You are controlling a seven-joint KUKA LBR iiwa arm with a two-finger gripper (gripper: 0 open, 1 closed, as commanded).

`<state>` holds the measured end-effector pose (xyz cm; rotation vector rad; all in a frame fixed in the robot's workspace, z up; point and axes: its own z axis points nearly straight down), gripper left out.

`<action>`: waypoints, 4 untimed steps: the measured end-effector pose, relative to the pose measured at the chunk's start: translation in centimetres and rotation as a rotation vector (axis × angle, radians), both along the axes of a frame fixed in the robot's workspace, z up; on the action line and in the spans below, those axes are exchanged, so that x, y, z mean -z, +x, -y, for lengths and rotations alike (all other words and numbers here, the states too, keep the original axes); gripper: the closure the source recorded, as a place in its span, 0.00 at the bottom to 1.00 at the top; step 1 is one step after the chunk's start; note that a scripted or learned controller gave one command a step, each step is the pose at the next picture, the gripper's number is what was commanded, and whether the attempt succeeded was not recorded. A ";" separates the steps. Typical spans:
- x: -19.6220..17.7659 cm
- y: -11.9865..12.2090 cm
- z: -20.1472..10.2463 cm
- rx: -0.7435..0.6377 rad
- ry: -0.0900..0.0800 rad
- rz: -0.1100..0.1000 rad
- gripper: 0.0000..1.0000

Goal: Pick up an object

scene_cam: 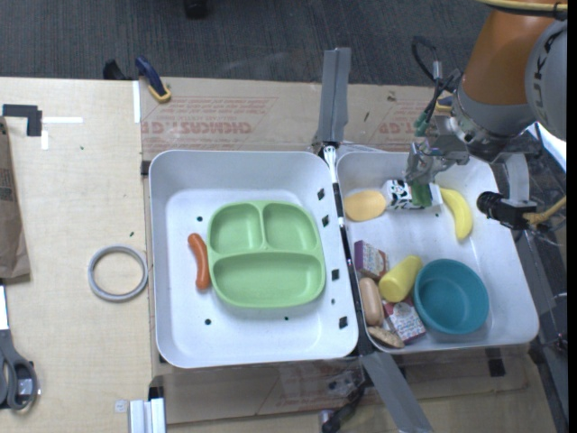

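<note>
Gripper [422, 175] just above carton [406, 194] — (touching?)

A: What is getting lost here?

B: The gripper [422, 171] is hanging over the small black-and-white carton [403, 194], so its fingers are blurring into the clutter. The arm [509, 57] is running off the top and right edges.

A: Anything else?

B: The scissors [15, 379] are slipping past the left edge. The blue bowl [452, 297] is covering part of the packet [405, 323].
</note>
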<state>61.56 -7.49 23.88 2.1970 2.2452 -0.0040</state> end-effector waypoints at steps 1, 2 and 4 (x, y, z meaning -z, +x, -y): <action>4.8 0.3 1.4 -0.053 0.001 -0.002 1.00; 12.2 -4.3 6.8 -0.054 0.001 -0.001 1.00; 14.3 -11.0 4.4 -0.297 -0.003 0.008 1.00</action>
